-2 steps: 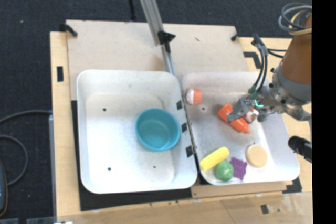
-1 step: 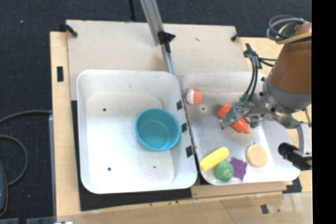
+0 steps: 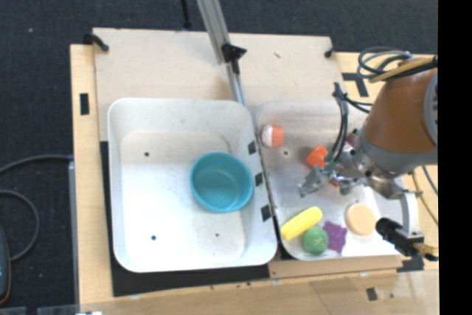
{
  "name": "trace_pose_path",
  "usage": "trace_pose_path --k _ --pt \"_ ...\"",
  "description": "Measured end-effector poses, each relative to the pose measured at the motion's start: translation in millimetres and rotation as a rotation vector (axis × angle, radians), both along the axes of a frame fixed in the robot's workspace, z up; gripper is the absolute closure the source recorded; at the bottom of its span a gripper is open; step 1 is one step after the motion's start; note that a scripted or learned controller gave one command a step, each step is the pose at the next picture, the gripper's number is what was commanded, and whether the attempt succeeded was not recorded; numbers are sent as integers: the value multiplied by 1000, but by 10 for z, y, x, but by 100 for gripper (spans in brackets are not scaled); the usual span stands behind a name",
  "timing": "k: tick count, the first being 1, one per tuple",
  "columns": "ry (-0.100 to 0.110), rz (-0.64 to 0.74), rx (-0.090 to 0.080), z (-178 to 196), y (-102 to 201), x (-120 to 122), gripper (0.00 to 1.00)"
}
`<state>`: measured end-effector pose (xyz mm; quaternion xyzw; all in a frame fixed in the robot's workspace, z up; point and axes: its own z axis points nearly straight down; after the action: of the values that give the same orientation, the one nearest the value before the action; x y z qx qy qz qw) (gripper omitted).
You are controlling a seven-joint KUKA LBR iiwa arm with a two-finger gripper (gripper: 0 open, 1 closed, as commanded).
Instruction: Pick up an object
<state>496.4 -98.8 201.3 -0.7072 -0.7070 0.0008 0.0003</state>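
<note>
One claw [image 3: 316, 182] low in right bin [image 3: 295, 122], grip state unclear, orange piece [image 3: 317, 156] just above it

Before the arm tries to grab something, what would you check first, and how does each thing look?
1. Things to pick lie in the right bin: ok. An orange piece, a yellow piece, a green ball, a purple piece, a tan disc and an orange-and-white ball are there.
2. End effector is over the right bin: ok, near the orange piece.
3. Something between its fingers: cannot tell.
4. Target stands apart from others: not ok for the yellow, green and purple pieces, which are bunched together; ok for the orange-and-white ball.
5. Left bin has room for a drop: ok, beside the blue bowl.
</note>
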Motion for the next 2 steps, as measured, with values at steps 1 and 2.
trace_pose_path --k 1,2 --pt "4 -1 1 -629 -15 -32 0" --pt "-7 -6 1 -485 -24 1 100"
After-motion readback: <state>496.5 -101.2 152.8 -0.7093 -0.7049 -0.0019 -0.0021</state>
